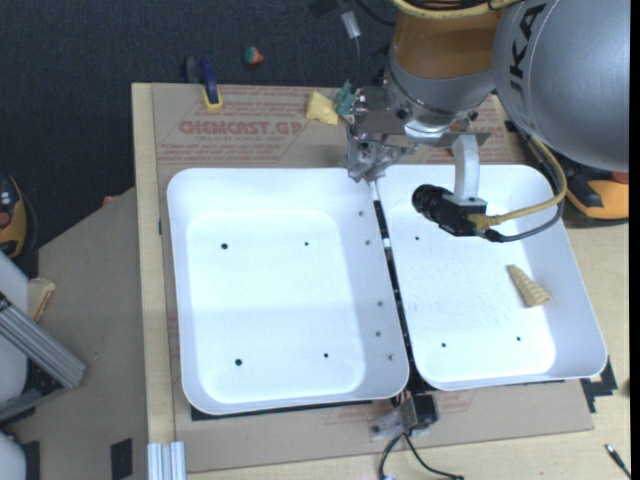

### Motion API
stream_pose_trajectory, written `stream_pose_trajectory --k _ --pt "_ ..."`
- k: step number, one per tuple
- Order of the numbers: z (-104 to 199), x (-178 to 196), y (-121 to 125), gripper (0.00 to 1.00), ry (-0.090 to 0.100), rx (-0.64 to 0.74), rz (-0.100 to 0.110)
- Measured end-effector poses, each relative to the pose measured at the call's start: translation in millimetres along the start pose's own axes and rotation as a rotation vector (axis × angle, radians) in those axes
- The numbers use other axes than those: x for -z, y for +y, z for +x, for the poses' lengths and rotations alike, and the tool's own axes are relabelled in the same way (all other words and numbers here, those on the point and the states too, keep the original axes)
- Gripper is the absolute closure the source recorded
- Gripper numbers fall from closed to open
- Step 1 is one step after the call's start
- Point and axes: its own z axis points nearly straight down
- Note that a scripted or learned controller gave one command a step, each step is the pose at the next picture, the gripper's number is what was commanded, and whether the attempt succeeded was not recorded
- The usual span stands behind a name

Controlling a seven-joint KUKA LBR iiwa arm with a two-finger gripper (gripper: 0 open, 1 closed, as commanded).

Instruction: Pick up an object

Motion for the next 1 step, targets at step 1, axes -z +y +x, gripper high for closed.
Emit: stream_pose_trajectory --k 1 --pt "129.0 -39.4 -14.2 1.0 0.003 0.009 0.009"
